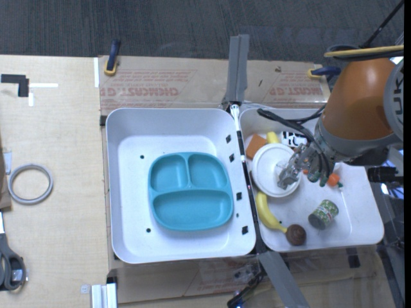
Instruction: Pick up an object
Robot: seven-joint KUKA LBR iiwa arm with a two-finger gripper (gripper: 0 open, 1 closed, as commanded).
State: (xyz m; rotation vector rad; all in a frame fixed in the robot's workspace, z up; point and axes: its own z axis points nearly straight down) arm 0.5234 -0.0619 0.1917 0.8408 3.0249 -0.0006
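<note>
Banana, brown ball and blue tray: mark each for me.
banana (268, 214), camera view, middle of its curved body.
brown ball (295, 234), camera view, its top.
blue tray (191, 190), camera view, central divider.

My grey arm with orange band (363, 101) reaching in from the right, my two-finger metal gripper (289, 172) angled down-left

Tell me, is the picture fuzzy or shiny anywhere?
In the camera view, the gripper over the white bowl looks smeared, so its fingers are hard to make out; the blue divided plate in the left bin is sharp, with soft shine and only faint shadows; the orange band glows brightly.
</note>
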